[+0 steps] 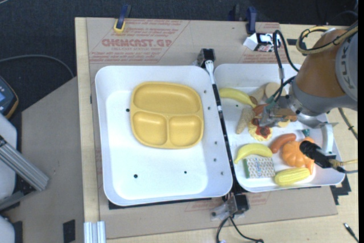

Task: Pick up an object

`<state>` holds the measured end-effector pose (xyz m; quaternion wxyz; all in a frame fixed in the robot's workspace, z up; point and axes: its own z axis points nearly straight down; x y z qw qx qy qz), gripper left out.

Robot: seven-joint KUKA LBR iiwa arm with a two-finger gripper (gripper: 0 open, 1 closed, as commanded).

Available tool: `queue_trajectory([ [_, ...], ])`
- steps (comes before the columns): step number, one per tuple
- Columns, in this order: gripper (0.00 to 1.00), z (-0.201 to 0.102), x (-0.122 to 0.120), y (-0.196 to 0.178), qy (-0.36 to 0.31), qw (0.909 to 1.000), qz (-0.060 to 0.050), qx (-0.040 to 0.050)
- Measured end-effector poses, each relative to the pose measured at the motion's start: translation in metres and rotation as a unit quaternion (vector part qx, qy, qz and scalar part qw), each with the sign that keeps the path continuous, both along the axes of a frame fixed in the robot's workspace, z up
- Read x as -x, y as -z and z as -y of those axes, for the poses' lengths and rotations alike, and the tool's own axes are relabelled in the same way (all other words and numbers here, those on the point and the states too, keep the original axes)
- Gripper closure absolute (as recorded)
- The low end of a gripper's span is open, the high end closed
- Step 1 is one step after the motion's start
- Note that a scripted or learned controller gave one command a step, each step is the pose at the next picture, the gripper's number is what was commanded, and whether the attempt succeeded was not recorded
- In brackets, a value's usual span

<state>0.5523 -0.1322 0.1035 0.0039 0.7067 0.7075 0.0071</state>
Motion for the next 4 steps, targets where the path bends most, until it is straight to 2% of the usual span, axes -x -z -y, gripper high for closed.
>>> queue_trajectory([
  [1, 1.00, -0.002, -0.002, -0.043, 0.000, 1.0000, -0.005, 0.0033],
  [3, 1.00, -0.005, 0.004, -0.124, 0.000, 1.0000, -0.005, 0.0033],
  [4, 1.00, -0.040, -0.046, -0.125, -0.002, 1.0000, -0.005, 0.0026],
])
